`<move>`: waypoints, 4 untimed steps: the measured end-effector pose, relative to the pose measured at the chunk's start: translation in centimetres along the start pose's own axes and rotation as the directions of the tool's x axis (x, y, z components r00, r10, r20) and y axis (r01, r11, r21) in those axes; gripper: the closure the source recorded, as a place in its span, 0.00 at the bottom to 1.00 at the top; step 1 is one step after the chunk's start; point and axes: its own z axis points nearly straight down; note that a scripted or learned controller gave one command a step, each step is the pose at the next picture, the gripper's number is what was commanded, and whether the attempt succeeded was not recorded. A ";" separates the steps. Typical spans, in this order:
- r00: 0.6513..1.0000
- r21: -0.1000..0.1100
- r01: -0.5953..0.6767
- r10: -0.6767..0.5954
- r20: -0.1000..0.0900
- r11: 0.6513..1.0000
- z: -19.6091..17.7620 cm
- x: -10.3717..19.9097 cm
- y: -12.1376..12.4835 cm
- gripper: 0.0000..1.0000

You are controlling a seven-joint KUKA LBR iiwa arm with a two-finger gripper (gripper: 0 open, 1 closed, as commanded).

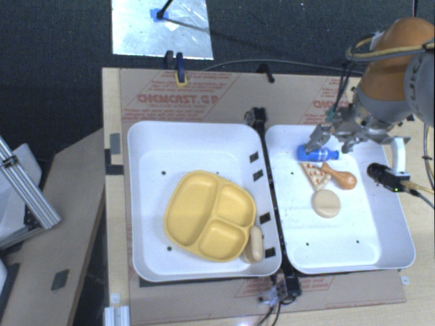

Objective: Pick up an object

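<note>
- A yellow divided plate [211,224] lies in the left bin [146,182], touching a small tan bread roll [255,244].
- In the right bin [367,250], the jaws [334,140] hang spread wide, holding nothing, right above a blue bottle [317,154].
- Nothing is picked up yet; grabbing and lifting are left.

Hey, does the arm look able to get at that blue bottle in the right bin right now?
Probably yes. The end effector hangs just above the blue bottle, which lies uncovered near the right bin's back edge. The food pieces sit beside it, not over it.
</note>
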 end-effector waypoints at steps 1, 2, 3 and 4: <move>1.000 -0.012 0.002 -0.002 0.001 1.000 -0.7 0.0 0.3 0.00; 1.000 -0.011 0.000 0.000 0.001 1.000 3.5 -0.4 0.3 0.00; 1.000 -0.013 0.001 -0.001 0.003 1.000 8.9 -1.0 -0.4 0.00; 1.000 -0.012 0.001 -0.001 0.001 1.000 11.6 -1.0 -0.2 0.00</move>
